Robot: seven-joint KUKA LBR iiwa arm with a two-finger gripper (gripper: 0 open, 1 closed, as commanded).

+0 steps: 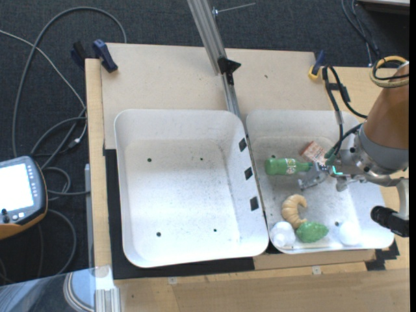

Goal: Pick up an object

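1. Green bottle (pixel 286 166) lies on its side in the right bin (pixel 260 125), upper middle, cap end pointing toward the claw
2. Claw (pixel 314 177) sits low just right of the bottle's cap end, close to it, nothing visibly between its tips; cannot tell whether it is released or clenched, too small and blurred
3. Small pink-brown box (pixel 313 151) just above the claw, near the bottle's cap end
4. Croissant-shaped toy (pixel 294 210) below the bottle, green lump (pixel 312 232) and white ball (pixel 282 231) at the bin's front edge, another white object (pixel 349 233) front right
5. Left bin (pixel 130 125) beside it on the counter (pixel 169 77)
6. Risk: bottle is round and on its side, so an off-centre closing probably rolls it away or squeezes it out; the box is close enough to get nudged or caught instead
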